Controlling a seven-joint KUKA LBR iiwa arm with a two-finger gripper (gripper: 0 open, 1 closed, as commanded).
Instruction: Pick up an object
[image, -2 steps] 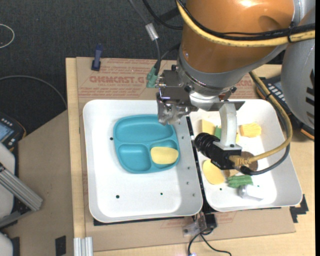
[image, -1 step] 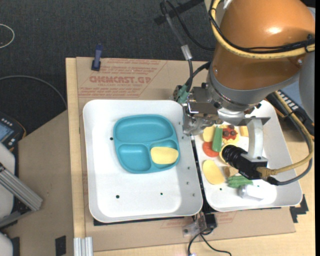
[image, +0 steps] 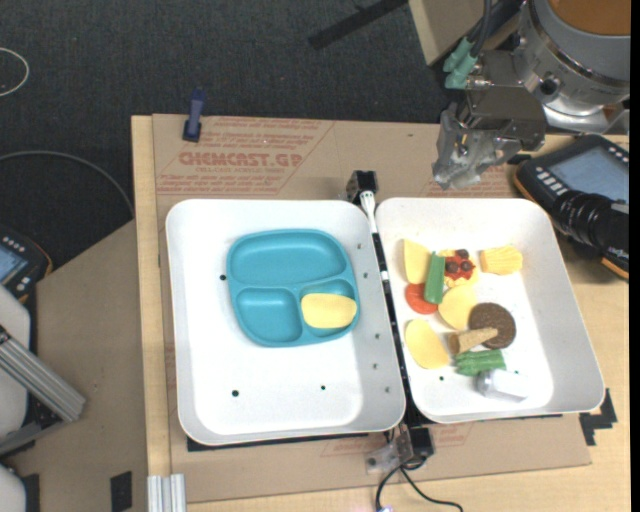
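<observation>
Cardboard-topped worktop (image: 250, 165) against dark carpet, carrying two white bins side by side.

No single target named, so any piece serves. Most candidates heaped in the right bin (image: 560, 290): green stick (image: 435, 278) lying across pale yellow slices (image: 415, 258), red berry cluster (image: 460, 266) touching it, yellow ridged piece (image: 501, 261) just beside, brown disc (image: 491, 324) lower down. Below that, another green piece (image: 478, 362) and a small whitish item (image: 503, 386) near the front wall. Apparently toy food: probably light, stiff and smooth, so prone to skid or tip if pinched off-centre. Flat slices hard to get under. Better odds on the green stick, taken across its narrow width at mid-length, or on the ridged piece, which stands slightly apart from the heap.

One lone yellow lump (image: 328, 310) in the left bin (image: 200, 330), sitting in the lower right compartment of a teal divided plate (image: 285, 268). Free of neighbours, but rounded and likely slippery.

Tool (image: 463, 162) hanging beyond the right bin's far rim, well apart from every piece. Nothing seen in its grasp; how wide it stands, impossible to tell.
</observation>
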